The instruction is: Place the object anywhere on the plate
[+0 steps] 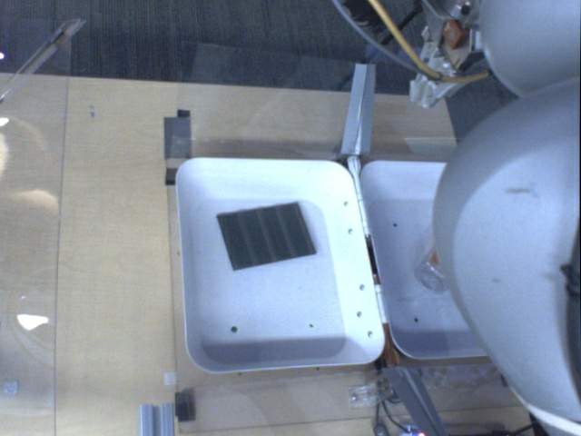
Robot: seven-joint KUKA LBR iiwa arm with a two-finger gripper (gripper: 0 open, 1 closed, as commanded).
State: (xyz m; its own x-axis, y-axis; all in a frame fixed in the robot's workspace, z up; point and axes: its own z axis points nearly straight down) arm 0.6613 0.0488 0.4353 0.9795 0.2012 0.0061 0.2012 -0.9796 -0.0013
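Observation:
A dark grey ribbed plate (267, 235) lies flat in the upper left part of the left white bin (272, 352), slightly turned. In the right bin (399, 234), a small clear object with an orange tint (428, 271) peeks out at the edge of the big grey arm (508, 262). I cannot tell what it is. The arm's body covers most of the right bin and whatever lies under it.
A grey metal divider post (358, 116) stands at the back between the two bins. Yellow and black cables (390, 25) loop near the arm's upper part. Pale wooden bench (91, 243) stretches to the left, under a clear sheet.

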